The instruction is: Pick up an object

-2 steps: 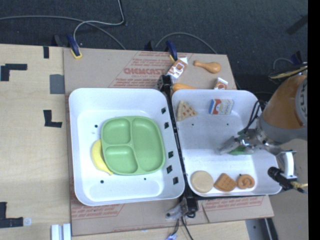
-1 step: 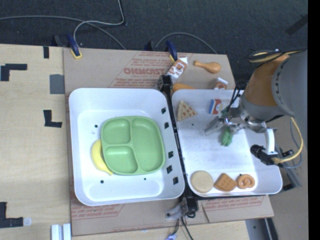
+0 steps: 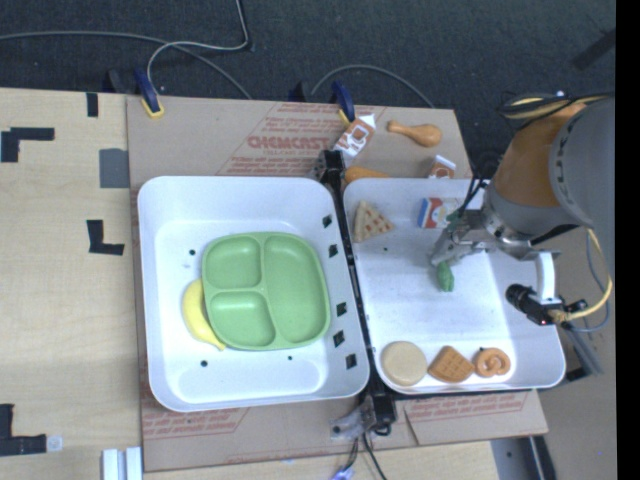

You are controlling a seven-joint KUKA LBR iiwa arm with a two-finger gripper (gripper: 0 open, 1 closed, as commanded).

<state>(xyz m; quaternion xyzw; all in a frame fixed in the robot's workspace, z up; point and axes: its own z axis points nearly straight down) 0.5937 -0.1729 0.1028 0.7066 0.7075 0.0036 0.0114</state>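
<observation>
My gripper (image 3: 447, 255) reaches into the right bin (image 3: 400, 288) from the right, with its fingers pointing down-left. A small green object (image 3: 444, 278) lies right at the fingertips, touching or just below them. A pizza slice (image 3: 371, 222) rests at the bin's upper left. A red, white and blue carton (image 3: 432, 212) sits at the top, close to the wrist. Along the bin's front edge lie a round cookie (image 3: 404, 362), a waffle piece (image 3: 450, 366) and a small pretzel (image 3: 491, 363).
The left bin (image 3: 170, 218) holds a green divided plate (image 3: 266, 290) with a banana (image 3: 197, 317) beside it. Behind the bins, on the cardboard, lie a drumstick (image 3: 413, 132) and a small box (image 3: 354, 136). Cables run along the bench's far side.
</observation>
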